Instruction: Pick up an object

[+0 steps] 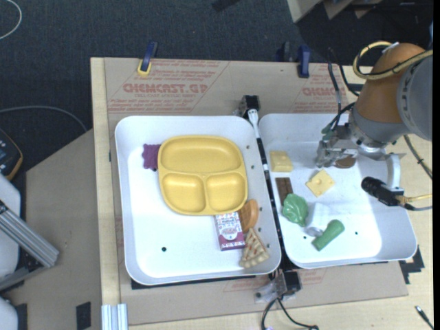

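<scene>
Claw (335, 155) low over upper part of right bin (392, 243); can't tell from my feed whether it grips anything. Candidate objs: yellow cheese wedge (320, 183) just below-left of claw, pale block (280, 161) farther left, green leaf piece (295, 208) and green cylinder (328, 234) nearer front. Left bin (137, 205) has yellow divided tray (203, 172).

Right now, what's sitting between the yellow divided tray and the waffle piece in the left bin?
In the camera view, a small red carton and an orange-brown food piece lie between the yellow divided tray and the waffle piece.
</scene>
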Robot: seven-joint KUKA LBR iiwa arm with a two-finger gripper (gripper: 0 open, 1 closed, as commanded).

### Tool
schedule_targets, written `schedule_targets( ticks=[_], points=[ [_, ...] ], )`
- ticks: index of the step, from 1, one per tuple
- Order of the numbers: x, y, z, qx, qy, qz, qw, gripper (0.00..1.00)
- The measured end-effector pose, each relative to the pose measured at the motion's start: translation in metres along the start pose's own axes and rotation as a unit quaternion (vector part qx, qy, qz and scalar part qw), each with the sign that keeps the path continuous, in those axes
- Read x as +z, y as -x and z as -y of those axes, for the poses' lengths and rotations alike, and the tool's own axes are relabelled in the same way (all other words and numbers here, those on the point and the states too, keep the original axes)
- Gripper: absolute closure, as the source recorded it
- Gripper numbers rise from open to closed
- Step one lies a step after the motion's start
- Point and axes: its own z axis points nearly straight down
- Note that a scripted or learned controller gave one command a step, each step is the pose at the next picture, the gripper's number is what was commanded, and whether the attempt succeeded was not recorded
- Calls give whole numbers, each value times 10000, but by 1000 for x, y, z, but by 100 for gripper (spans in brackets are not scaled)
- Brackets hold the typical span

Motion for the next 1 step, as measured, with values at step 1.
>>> schedule_targets(
  ticks=[1],
  points=[
    [-60,-5,5,-9,34,12,10000,100]
  ],
)
